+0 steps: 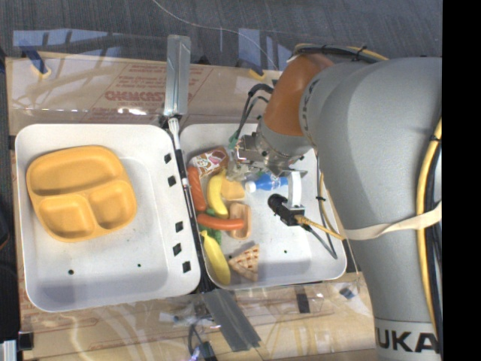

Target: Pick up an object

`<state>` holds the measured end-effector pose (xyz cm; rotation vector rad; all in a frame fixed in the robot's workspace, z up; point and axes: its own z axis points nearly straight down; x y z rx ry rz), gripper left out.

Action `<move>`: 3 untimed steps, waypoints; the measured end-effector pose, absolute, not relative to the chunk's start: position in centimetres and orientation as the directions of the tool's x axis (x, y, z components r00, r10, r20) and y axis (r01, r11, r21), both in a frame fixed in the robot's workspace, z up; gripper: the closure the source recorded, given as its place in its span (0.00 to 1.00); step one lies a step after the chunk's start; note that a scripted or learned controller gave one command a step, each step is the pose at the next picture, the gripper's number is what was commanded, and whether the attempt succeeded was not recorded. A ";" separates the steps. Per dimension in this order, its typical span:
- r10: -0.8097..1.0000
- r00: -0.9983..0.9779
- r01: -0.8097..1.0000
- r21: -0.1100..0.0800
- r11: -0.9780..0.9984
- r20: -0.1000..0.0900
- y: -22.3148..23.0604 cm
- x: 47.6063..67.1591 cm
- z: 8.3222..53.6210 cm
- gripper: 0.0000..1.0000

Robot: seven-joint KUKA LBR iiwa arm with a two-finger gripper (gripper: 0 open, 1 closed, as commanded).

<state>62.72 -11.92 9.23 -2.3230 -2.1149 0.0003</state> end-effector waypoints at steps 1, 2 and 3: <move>0.973 0.231 0.973 -0.005 -0.231 -0.001 -15.3 54.5 9.1 1.00; 0.973 0.230 0.973 -0.004 -0.230 0.001 -15.2 54.6 9.2 0.00; 0.979 0.204 0.979 -0.001 -0.204 0.000 -17.2 61.6 9.2 0.00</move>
